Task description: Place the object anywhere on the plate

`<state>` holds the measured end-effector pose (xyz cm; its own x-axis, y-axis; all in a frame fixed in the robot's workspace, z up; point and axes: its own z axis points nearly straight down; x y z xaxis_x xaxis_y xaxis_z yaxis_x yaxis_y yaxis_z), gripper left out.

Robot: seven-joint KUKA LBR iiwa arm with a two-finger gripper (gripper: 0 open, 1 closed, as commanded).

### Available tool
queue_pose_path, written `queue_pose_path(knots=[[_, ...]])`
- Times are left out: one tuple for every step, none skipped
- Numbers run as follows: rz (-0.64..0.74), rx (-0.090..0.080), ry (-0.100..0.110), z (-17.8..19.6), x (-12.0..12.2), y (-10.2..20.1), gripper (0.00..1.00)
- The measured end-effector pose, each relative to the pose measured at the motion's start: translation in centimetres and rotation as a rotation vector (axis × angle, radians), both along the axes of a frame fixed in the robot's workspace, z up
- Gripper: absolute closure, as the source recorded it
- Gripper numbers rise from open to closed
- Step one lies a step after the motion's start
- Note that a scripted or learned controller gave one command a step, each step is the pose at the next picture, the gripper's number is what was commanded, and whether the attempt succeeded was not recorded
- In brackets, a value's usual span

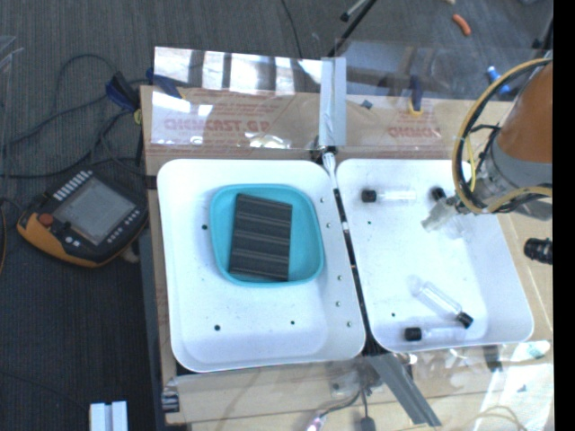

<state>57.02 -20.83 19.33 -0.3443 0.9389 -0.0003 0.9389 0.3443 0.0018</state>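
Gripper (446, 212) near right bin (503, 321) far edge; centre open.

Arm (526, 142) cut by right edge; fingers (442, 215) blurred, state unclear.

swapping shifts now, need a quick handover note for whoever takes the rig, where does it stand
Gripper: over the upper right part of the right bin, near a clear tube; whether it grips anything can't be told.
Plate: teal, in the left bin, with a dark ribbed block lying on it.
Tubes: clear with black caps, all in the right bin: one at top, one lower middle, one along the bottom edge.
Done: no tube is on the plate.
Left: pick a tube, carry it across and set it on the plate.
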Motion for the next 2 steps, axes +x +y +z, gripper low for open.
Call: queue_pose_path(knots=[[0.0,0.0,0.0,0.0,0.0,0.0,0.0],[-0.096,-0.003,0.001,7.6,-2.7,-1.2,0.0]])
